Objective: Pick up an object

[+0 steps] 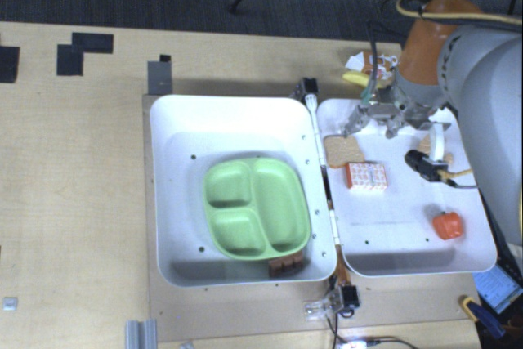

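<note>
Tan bread slice (pixel 344 149) just below-left of gripper (pixel 374 121)

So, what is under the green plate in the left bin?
A brown thing sticks out from under the near edge of the green plate. The plate covers most of it, so what it is cannot be told. Elsewhere the plate hides the floor of the bin.

Green tray (pixel 257 207) in left bin (pixel 176 176); pincer (pixel 374 117) over right bin (pixel 392 257), perhaps empty.
</note>
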Robot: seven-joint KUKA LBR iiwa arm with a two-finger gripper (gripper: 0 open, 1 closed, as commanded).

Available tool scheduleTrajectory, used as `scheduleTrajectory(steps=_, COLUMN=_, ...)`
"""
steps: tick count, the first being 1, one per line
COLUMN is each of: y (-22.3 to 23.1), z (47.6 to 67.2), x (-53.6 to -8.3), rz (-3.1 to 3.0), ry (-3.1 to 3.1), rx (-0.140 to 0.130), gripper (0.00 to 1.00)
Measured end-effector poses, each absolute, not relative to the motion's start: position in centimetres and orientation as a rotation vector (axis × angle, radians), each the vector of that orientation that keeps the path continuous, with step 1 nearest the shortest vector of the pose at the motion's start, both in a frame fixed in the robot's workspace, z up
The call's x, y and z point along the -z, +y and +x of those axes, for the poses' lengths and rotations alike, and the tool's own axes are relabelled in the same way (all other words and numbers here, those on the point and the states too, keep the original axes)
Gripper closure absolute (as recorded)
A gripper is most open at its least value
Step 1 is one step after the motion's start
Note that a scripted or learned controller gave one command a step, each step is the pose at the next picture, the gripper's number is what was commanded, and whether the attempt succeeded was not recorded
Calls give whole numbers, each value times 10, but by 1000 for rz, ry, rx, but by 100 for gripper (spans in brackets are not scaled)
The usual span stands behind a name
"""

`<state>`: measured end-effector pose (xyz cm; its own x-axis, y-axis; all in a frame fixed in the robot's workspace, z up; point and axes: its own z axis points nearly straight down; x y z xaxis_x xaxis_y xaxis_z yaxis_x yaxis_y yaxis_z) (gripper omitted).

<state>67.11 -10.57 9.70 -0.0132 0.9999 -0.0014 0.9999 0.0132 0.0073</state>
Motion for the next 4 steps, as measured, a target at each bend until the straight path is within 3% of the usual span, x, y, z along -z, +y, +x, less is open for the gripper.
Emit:
scheduleTrajectory(steps=1, y=-105, z=673, x=-109, rz=2194, ry=2234, rx=-10, gripper=100)
scheduleTrajectory(steps=2, y=-105, z=672, x=-109, rz=2193, ry=2236, rx=-10, gripper=0)
scheduleTrajectory(steps=3, y=-85, z=655, x=-90, rz=2207, ry=2219, rx=-12, gripper=0)
scheduleTrajectory(steps=4, y=-83, z=657, x=-102, rz=2200, ry=2224, rx=-18, gripper=100)
